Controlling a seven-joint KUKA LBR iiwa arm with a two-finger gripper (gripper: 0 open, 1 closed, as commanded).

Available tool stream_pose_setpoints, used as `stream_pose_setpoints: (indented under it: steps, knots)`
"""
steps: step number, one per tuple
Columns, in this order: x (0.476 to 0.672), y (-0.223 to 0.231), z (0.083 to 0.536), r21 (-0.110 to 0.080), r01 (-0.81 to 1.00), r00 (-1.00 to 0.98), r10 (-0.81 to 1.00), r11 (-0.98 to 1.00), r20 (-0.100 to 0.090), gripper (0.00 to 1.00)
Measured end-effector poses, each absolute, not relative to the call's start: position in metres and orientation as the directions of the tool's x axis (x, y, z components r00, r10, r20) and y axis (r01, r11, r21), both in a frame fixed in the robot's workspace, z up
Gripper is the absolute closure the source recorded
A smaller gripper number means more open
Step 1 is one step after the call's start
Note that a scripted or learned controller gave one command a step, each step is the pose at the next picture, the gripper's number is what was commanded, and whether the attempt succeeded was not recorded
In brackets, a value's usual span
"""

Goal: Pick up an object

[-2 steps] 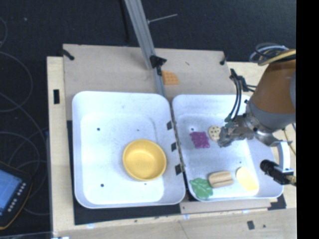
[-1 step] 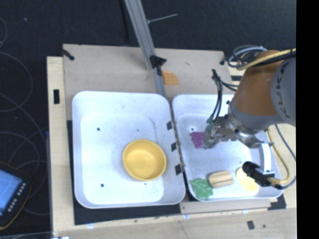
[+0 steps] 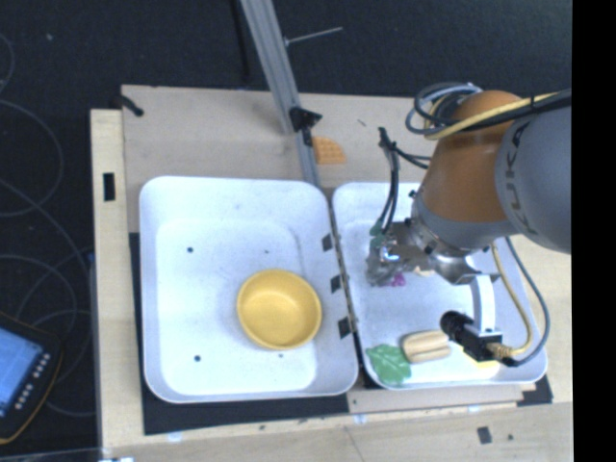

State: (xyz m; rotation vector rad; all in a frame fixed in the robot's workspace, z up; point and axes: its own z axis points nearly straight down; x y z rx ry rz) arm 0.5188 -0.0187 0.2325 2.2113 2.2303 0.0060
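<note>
Gripper [image 3: 387, 263] low in the right bin [image 3: 358, 210] over a purple object [image 3: 397, 278] — finger state cannot be told — nothing visibly lifted yet.

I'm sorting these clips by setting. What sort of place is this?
Most likely a robotics lab bench for grasping trials: a grey and orange arm reaches over two white bins, toy-like items such as a yellow bowl lie inside, and loose cables trail across the dark floor.
</note>
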Motion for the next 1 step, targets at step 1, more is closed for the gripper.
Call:
stream_pose_setpoints:
  steps: [1]
  knots:
    - [0.5225, 0.0351, 0.2464, 0.002, 1.000, -0.009, 1.000, 0.009, 0.002, 1.00]
